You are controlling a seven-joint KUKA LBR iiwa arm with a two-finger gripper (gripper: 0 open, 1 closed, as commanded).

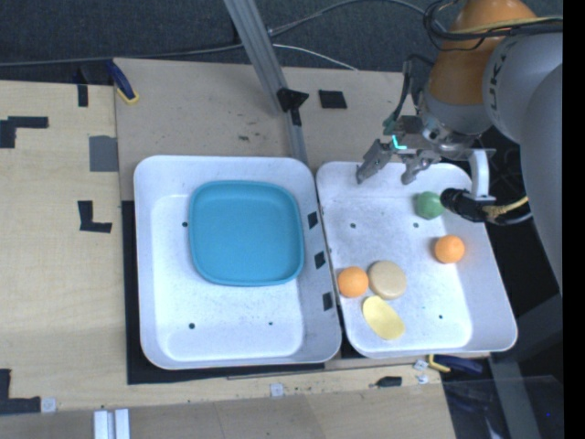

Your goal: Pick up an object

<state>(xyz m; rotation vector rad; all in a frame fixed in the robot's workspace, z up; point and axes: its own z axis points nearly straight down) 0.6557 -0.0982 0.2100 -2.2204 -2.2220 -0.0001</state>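
A blue plate point(245, 231) fills the left bin point(164, 337) as the arm's jaws point(395, 165), spread open and holding nothing, hover over the far edge of the right bin point(484, 323), the green ball point(428, 205) just right and nearer, orange balls point(449, 249) beyond.

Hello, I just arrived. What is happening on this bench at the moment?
A grey robot arm reaches in over the right bin. Its tool hangs open above the bin's far edge and holds nothing. Nothing is picked up yet. In that bin lie a green ball, two orange balls, a beige round piece and a yellow piece. The left bin holds a blue plate.
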